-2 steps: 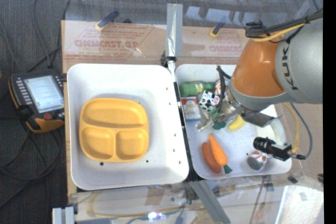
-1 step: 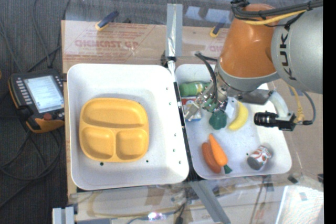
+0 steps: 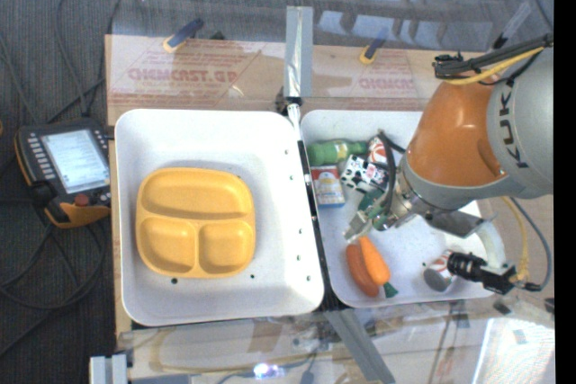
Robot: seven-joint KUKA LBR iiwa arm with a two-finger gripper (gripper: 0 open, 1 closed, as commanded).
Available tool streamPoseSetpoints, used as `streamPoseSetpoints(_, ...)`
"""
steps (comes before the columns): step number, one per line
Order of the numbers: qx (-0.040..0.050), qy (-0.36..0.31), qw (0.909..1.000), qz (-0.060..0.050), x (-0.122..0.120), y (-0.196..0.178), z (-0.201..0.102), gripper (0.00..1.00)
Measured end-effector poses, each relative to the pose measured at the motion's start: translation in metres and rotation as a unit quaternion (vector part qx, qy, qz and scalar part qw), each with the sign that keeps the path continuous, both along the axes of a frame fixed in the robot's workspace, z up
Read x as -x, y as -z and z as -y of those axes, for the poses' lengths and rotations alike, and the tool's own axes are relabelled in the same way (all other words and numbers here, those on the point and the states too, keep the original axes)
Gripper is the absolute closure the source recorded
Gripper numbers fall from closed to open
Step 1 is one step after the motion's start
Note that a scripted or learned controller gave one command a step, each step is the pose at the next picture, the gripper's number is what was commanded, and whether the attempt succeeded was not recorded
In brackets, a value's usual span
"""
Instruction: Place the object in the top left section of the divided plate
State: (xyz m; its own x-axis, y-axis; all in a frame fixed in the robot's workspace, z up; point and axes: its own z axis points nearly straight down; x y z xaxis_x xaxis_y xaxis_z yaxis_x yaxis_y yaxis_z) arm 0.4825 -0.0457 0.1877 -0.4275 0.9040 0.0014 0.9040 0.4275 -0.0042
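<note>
A yellow divided plate [image 3: 142,209] lies in the left bin [image 3: 270,139], with one long section across its far side and two smaller sections along its near side; nothing lies in any of them. My gripper [image 3: 364,225] hangs low over the right bin [image 3: 409,297], just above the top end of an orange carrot [image 3: 367,267] with a green stem. The carrot lies on the bin floor, and I cannot see anything held. The orange wrist band [image 3: 454,144] covers the bin's middle.
At the far left of the right bin lie a green bottle [image 3: 337,151], a small carton [image 3: 328,186] and a black-and-white spotted object [image 3: 360,173]. A small metallic item [image 3: 438,274] sits near the front right. A pendant [image 3: 63,162] rests left of the bench.
</note>
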Motion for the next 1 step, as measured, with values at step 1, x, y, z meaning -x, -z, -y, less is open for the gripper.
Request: streamPoseSetpoints(1,0.0017,0.120,0.9927,0.003,-0.0036,-0.1587,0.0232,1.00)
